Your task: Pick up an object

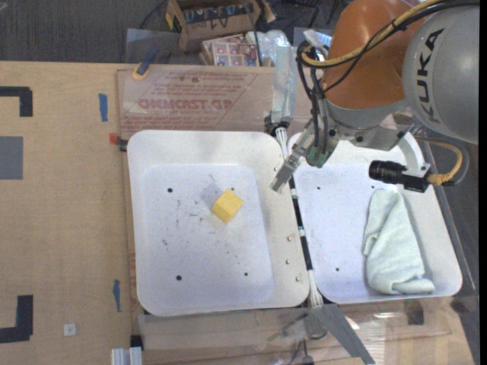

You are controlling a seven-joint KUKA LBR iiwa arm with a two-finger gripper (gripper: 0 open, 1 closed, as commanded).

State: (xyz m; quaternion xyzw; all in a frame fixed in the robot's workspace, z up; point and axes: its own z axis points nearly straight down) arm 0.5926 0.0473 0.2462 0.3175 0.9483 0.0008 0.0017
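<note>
Yellow block sits loose in left bin; my gripper hangs over the bins' divider, jaw state unreadable, so approach phase: next, traverse left, then descend.

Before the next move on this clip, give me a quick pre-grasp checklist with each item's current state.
1. Target in view: yellow block lies in the left bin: ok.
2. Block unobstructed, nothing touching it: ok.
3. Hand over the block: not ok; it hangs above the seam between the bins.
4. Hand carrying nothing: ok.
5. Cloth away from the block: ok; it lies in the right bin.
6. Hand opening: cannot tell.
</note>
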